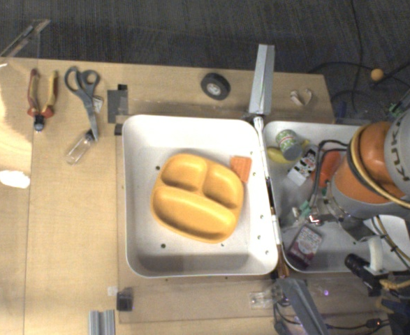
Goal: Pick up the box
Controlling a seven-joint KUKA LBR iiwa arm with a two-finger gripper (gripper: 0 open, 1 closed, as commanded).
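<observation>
The grey arm with its orange band (372, 169) hangs over the right bin (330, 267). Under it the gripper (315, 211) reaches down toward the bin's left side, mostly hidden by the wrist and cables. A small dark maroon box (304, 246) lies flat just below the gripper, near the bin's left wall. A small white carton with red and black print (302, 167) lies above it, next to the arm. I see nothing held in the gripper.
A green-and-white can (286, 140) and a yellow item (277, 155) sit at the right bin's top left. The left bin (138, 208) holds a large yellow bread-shaped object (198, 196) and a small orange piece (242, 166). Scissors (86, 93), pliers (38, 96) and a tape roll (215, 86) lie on the bench.
</observation>
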